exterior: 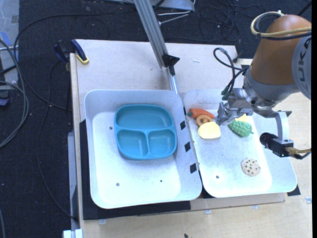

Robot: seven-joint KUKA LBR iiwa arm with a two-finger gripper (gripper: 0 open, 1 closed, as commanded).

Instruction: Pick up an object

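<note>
A: From the overhead camera view, the pincer (224, 114) is down in the right bin (277, 182), among the toy foods. Whether it is open or closed, I cannot tell; nothing shows clearly between its tips.

B: What is within reach?

A: A carrot-like orange piece (202, 114) and a pale yellow piece (209, 131) just to its left, a green bumpy piece (241, 128) just to its right. A cookie (251, 167) lies well apart, nearer the front.

B: Risks?

A: The pieces crowd together, so I'd judge a close could pinch two, or nudge one away and catch nothing.

B: And the surroundings?

A: The left bin (99, 182) holds a blue divided tray (146, 131). Both bins sit on a pale tabletop (119, 63); dark floor with loose cables (29, 98) lies around it.
</note>
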